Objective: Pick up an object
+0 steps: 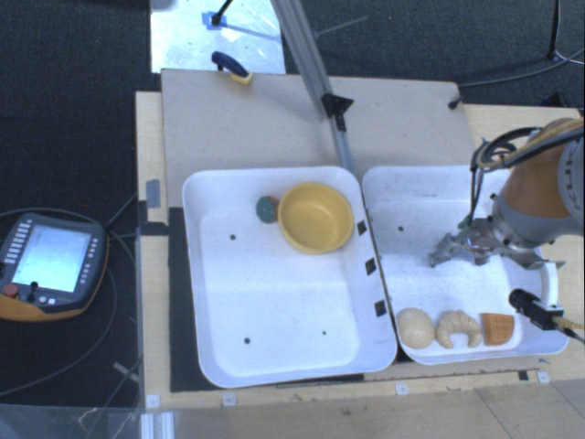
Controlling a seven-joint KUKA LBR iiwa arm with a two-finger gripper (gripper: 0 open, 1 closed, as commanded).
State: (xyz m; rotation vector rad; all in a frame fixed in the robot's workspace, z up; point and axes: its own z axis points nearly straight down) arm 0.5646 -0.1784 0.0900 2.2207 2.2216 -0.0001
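Reaching into the right bin (430,186) from the right, the gripper (442,252) hangs over bare white floor with nothing between its fingers.

Whether those fingers stand apart or together cannot be told; a pale roll (416,327), a croissant (460,328) and an orange wedge (497,328) lie in a row along the near wall, apart from the gripper; the left bin (274,337) holds a yellow bowl (315,218) with a small green ball (266,209) touching its left side.
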